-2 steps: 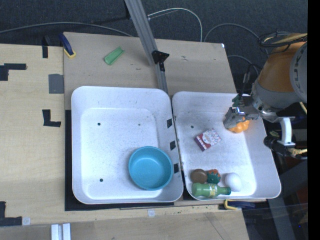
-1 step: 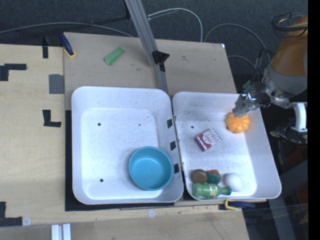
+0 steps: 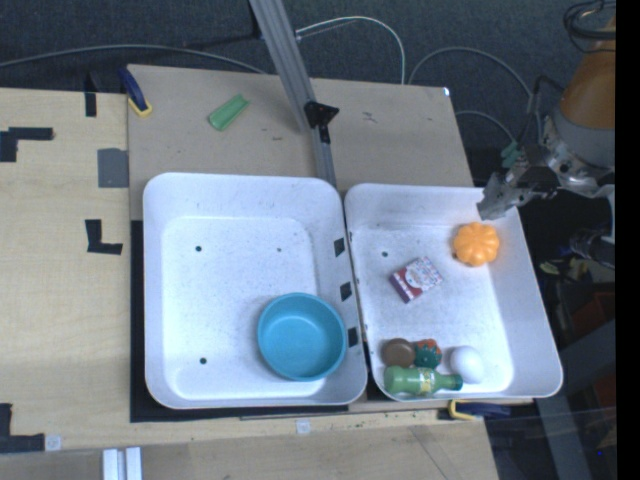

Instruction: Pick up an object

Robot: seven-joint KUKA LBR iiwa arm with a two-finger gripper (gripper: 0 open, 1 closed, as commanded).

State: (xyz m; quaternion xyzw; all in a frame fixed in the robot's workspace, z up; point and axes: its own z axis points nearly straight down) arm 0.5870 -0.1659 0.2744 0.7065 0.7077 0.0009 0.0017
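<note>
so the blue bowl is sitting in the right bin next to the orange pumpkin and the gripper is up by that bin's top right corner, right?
Not quite. The camera view shows the blue bowl in the left bin, alone near its lower right corner. The orange pumpkin is in the right bin, and the gripper is indeed by that bin's top right corner.

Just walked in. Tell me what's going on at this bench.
A grey robot arm reaches in from the right, its gripper poised over the far right corner of the right bin, close to an orange ball. It holds nothing. That bin also has a small red and white packet and, at its near edge, a green bottle, a white egg and a brown piece. The left bin holds a blue bowl.
</note>
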